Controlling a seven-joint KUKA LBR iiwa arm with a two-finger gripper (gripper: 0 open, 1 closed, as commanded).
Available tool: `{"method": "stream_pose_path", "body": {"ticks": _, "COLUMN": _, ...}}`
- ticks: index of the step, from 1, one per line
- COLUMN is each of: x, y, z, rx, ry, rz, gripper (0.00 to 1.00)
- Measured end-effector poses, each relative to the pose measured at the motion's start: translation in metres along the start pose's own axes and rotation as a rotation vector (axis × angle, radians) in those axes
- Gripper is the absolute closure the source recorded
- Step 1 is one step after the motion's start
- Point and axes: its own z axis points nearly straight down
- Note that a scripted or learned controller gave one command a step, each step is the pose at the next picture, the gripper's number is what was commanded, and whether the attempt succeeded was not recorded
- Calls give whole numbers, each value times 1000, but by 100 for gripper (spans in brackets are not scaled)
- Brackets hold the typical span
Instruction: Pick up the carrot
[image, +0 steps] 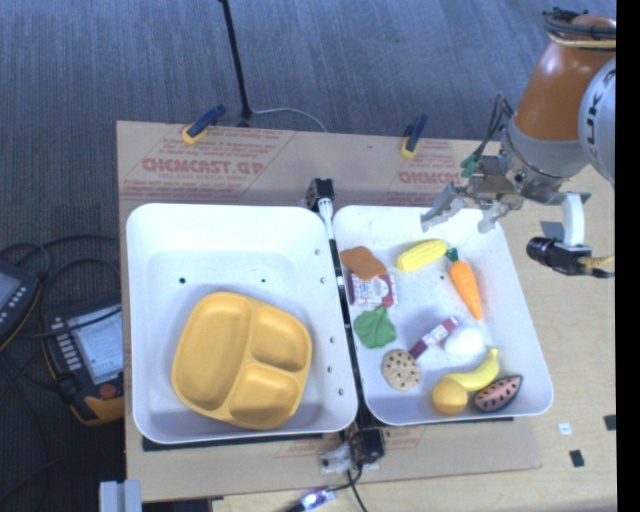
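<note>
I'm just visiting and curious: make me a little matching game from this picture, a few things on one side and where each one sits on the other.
Things:
1. carrot
2. yellow plate
3. watermelon slice
4. claw

Places:
A. in the left bin
B. near corner of the right bin, beside the banana
C. above the far edge of the right bin
D. in the right bin, just right of the corn

Pairs: 1-D, 2-A, 3-B, 4-C

Red print "CHEMCAST GP" on brown board (200, 166) under bins.
</note>
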Motion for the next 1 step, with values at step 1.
{"method": "stream_pose_path", "body": {"ticks": 1, "x": -80, "y": -19, "z": 104, "rx": 6, "ry": 3, "rz": -18, "gripper": 0}}
